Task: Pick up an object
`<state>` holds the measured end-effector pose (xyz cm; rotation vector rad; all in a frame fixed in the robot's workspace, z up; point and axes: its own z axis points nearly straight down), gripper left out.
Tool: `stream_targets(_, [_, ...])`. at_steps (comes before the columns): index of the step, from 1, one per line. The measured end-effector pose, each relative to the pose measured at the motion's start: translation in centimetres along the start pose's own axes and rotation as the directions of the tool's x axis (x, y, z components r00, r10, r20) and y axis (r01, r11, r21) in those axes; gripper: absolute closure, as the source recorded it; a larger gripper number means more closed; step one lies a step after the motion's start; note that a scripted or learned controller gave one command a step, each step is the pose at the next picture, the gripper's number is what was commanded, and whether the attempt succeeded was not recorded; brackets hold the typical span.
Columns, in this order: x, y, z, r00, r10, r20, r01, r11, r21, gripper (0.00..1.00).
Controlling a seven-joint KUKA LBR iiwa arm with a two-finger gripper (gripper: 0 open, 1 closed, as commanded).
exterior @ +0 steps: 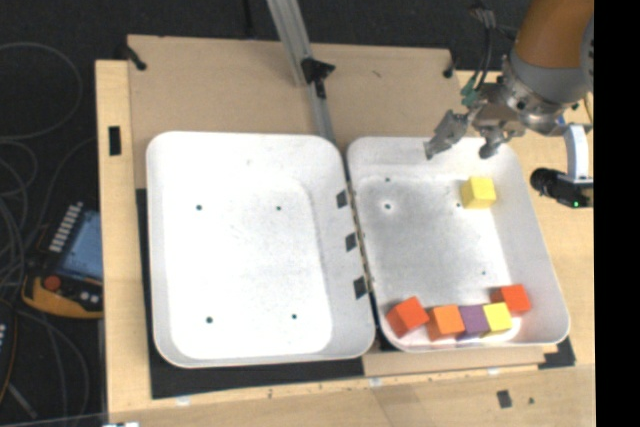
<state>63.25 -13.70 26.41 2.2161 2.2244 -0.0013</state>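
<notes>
A lone yellow cube (479,191) lies in the upper right part of the right bin (430,245). Along that bin's near wall sit several blocks: an orange-red one (406,315), an orange one (446,320), a purple one (472,322), a yellow one (497,317) and another orange-red one (515,298). My gripper (462,145) hangs open over the bin's far rim, up and a little left of the lone yellow cube, with nothing between its fingers.
The left bin (245,245) lies beside the right one, joined by dark clips (352,240). A slanted metal post (285,10) rises behind the bins. Cables and a handheld pendant (70,260) lie off the bench at left.
</notes>
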Motion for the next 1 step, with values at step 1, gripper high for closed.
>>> stream_targets(1, [-7.38,-1.79,-3.07,1.000,0.010,0.004,-0.010,1.000,-0.003,0.00])
